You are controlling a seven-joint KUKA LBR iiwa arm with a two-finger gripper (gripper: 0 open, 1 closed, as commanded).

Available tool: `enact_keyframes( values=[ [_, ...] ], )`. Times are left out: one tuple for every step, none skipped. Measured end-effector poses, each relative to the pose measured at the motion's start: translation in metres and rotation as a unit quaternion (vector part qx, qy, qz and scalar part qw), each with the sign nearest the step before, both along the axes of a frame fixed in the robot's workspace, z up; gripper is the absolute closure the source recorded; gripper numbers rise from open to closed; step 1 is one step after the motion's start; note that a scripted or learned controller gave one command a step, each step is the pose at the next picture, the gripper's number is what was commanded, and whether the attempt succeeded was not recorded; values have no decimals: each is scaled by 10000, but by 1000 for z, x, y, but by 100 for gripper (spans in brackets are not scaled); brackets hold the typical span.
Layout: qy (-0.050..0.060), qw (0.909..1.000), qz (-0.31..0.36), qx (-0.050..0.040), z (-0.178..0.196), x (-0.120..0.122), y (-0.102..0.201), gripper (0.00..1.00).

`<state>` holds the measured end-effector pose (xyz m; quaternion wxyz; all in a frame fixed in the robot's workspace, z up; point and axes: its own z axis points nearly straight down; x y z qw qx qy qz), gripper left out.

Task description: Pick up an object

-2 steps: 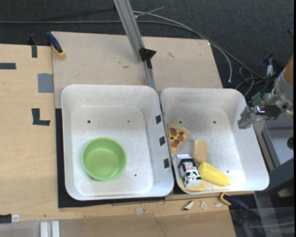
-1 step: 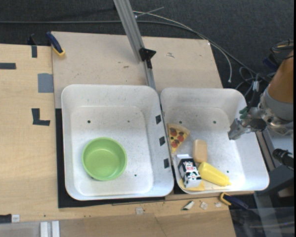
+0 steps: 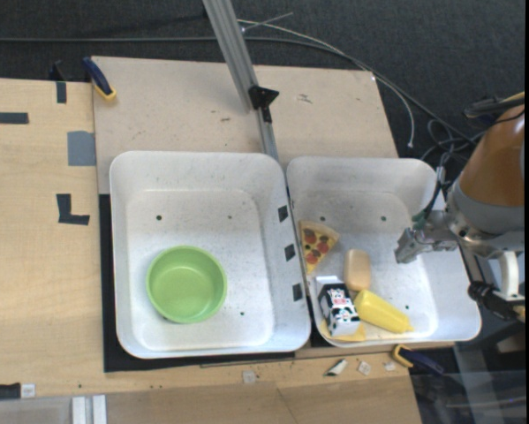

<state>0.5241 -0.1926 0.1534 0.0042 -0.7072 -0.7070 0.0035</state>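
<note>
a: nearest us in the right bin (image 3: pixel 441 321) there's a little heap: a black-and-white carton (image 3: pixel 338 308), a yellow wedge (image 3: pixel 383 313) just beside it, and a tan block (image 3: pixel 358 269) touching the wedge's upper end.

b: and the gripper (image 3: pixel 412 242)?

a: it hangs over the bin's right half, a bit behind the heap, apart from everything. whether the jaws are wide or narrow i can't tell from here; nothing sits between them.

b: so what should it go for?

a: i'd say the pizza slice (image 3: pixel 316 242), further back by the left wall, lies flat and alone, but it's thin. the tan block looks chunkier. come straight down and straddle its short sides, and stay off the wedge.

b: the green bowl (image 3: pixel 186 283)?

a: left bin (image 3: pixel 123 237), well apart; a long reach and a wide rim.
</note>
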Motion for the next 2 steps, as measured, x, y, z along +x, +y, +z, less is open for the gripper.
enact_keyframes(
  values=[
    [-44, 10000, 0, -13, -64, -1, 3, 0],
    [-14, 10000, 3, 12, -52, -2, 4, 100]
  ],
)
